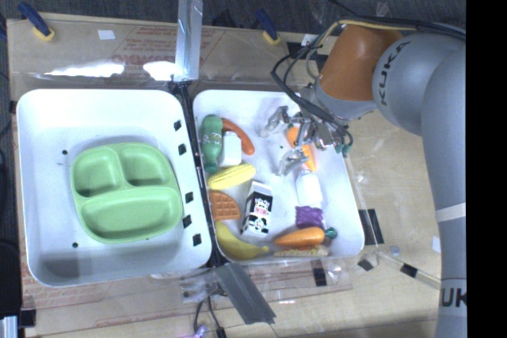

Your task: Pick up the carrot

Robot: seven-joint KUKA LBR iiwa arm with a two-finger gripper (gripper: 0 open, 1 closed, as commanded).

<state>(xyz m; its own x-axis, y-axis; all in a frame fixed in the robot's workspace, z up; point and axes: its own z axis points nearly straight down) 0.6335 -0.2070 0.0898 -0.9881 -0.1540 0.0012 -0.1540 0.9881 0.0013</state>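
A green tray (123, 194) sits in the left bin (32, 170), the carrot (299, 237) lies at five o'clock in the right bin (352, 210), and the gripper (295, 140), fingers spread, hovers at one o'clock, gripping nothing.

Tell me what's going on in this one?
A grey KUKA arm reaches in from the right and hangs its hand over the right bin, which is full of toy food. The carrot lies near that bin's front edge, well clear of the hand. The left bin holds a green divided plate.
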